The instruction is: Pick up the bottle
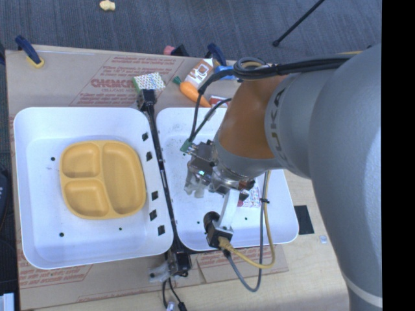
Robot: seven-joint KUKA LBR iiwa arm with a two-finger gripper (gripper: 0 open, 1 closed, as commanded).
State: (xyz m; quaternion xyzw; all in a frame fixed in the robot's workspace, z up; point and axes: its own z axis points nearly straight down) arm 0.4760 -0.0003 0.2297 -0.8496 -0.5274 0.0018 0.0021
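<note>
My gripper hangs low over the middle of the right bin, pointing down at the bin floor. The big grey arm with its orange band covers much of this bin. A white item with red print lies on the bin floor just right of the gripper, mostly hidden under the wrist; I cannot tell what it is. An orange and white bottle-shaped object lies on the cardboard just behind the right bin's back rim, well apart from the gripper. Nothing is visibly held.
The left bin holds a yellow divided plate. A green-patterned block sits behind the divider between the bins. Blue clamps grip the cardboard's back edge. A yellow cable loops over the right bin's front rim.
</note>
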